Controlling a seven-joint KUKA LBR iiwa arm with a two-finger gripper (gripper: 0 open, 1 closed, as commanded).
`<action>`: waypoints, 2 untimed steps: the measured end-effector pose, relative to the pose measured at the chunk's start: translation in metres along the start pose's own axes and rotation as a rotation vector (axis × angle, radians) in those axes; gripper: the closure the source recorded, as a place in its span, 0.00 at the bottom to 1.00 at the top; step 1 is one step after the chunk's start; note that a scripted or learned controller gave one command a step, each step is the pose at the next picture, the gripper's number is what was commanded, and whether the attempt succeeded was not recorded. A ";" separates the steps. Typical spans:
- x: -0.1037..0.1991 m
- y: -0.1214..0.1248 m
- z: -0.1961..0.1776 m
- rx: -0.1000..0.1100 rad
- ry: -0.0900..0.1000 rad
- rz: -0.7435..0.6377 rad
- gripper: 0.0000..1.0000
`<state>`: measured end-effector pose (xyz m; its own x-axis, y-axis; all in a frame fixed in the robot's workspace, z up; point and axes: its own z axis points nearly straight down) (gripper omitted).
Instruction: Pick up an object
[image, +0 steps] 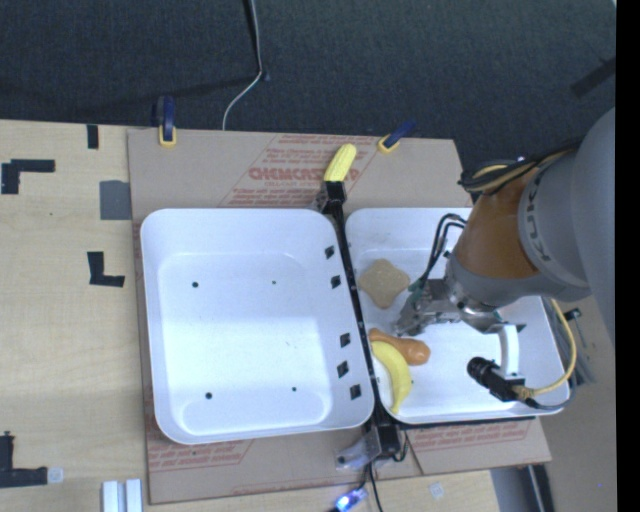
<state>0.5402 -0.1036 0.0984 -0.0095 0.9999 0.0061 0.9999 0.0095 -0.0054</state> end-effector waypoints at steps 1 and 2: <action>0.098 0.014 -0.091 -0.013 -0.001 -0.004 1.00; 0.136 0.025 -0.192 -0.016 -0.004 0.002 1.00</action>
<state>0.5646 0.0311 0.2907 -0.0075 1.0000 0.0023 0.9999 0.0075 0.0104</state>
